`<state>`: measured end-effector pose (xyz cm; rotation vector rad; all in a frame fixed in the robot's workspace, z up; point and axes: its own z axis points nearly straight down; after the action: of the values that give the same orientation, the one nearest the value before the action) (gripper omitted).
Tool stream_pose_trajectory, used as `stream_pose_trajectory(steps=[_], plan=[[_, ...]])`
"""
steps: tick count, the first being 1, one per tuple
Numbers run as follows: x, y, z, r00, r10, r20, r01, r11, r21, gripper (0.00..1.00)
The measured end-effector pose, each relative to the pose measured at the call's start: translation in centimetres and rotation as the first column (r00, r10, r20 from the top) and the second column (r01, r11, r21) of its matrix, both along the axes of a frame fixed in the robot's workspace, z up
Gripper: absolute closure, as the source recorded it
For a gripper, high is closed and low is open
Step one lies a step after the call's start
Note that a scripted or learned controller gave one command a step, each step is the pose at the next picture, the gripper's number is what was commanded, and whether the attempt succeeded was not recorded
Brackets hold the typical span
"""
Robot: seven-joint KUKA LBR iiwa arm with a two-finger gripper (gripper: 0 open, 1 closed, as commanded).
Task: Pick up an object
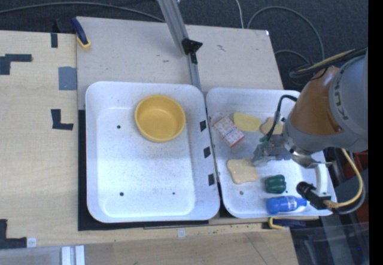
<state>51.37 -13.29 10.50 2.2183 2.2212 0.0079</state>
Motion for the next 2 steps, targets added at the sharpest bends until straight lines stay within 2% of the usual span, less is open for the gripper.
stream_pose_trajectory(steps=[1,2], plan=[[-0.5,-0.4,5.9,1.0,0.0,-0.002,0.0,1.0,-0.003,1.0],[-0.5,-0.8,10.2,1.0,0.0,-0.003,0.0,1.0,-0.003,1.0]])
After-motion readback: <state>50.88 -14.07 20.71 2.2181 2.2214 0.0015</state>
